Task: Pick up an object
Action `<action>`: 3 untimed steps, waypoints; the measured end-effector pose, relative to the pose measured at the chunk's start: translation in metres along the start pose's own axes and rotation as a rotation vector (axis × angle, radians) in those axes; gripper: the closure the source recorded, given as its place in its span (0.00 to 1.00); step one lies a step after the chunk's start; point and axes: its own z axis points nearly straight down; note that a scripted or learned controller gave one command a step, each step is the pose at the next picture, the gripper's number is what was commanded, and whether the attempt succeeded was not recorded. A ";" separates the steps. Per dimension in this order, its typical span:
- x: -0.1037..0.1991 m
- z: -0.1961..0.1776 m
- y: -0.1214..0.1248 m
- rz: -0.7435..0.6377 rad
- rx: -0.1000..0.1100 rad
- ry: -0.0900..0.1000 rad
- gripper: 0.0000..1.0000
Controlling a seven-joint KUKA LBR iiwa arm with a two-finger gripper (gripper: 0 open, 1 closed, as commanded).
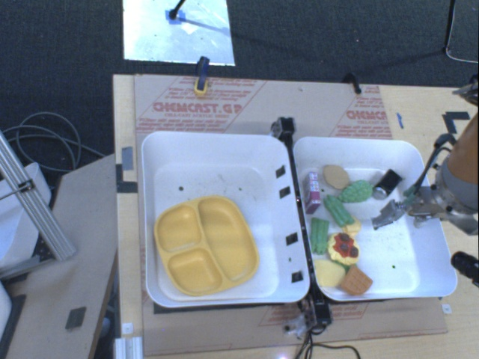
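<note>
The right bin (430,275) holds several small toys along its left side: a tan oval piece (336,176), a bumpy green piece (358,191), a black cylinder (388,182), a pink can (312,191), two green sticks (338,211) (319,235), a red and yellow round piece (344,247), a pale yellow piece (328,273) and a brown waffle square (356,280). My gripper (389,214) hangs over the bare middle of this bin, just below the black cylinder and right of the green pieces. Nothing shows in its grasp.
The left bin (172,155) holds a yellow three-compartment tray (206,244). A black divider with clips (296,208) runs between the bins. The arm's body (458,178) overhangs the right bin's right wall. A clamp (202,77) sits at the board's far edge.
</note>
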 end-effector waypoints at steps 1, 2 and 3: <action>0.015 0.114 0.100 -0.006 -0.004 -0.001 0.00; 0.033 0.108 0.176 -0.006 -0.009 -0.001 0.00; 0.031 0.097 0.173 -0.006 -0.006 -0.002 1.00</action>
